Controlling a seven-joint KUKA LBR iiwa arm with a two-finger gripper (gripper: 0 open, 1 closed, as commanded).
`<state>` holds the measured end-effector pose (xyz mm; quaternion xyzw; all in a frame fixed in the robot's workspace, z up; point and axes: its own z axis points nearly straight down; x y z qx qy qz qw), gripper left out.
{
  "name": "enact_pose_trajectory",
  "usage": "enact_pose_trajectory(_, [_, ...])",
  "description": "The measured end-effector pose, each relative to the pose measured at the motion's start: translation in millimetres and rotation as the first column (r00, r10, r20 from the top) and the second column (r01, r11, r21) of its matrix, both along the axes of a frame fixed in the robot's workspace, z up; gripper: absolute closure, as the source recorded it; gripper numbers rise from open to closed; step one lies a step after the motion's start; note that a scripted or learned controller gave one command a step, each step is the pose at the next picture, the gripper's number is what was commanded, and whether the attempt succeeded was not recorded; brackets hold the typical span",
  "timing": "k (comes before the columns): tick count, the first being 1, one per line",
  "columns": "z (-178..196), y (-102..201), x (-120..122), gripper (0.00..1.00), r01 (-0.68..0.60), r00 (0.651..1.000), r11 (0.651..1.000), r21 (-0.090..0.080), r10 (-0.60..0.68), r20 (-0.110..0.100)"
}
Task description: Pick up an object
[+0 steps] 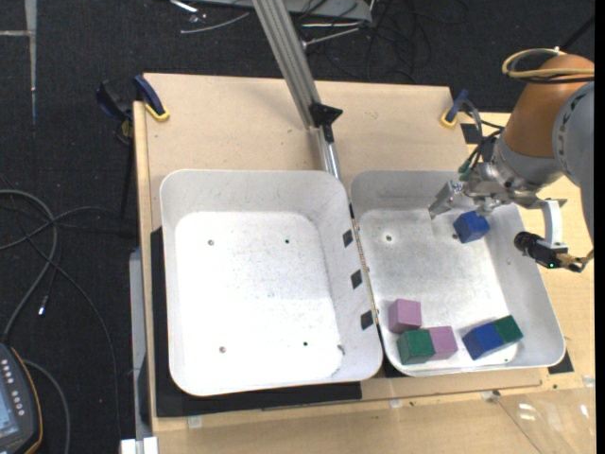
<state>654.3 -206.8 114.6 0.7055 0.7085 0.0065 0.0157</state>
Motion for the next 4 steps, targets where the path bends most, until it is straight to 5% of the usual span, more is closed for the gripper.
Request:
enact_pose_trajectory(2, [-7.1,-6.3,13.0,0.0,-0.002,1.0,1.0,0.004,0.002,-0.007])
enact_pose_trajectory(3, [-19.2,21.3,-31.7,0.0,0.004,0.999,1.0,0.013,-0.004,-0.034])
enact_pose_trajectory(4, [-8.4,19.9,-29.5,1.0,0.005,1.0,1.0,0.011,-0.005,-0.028])
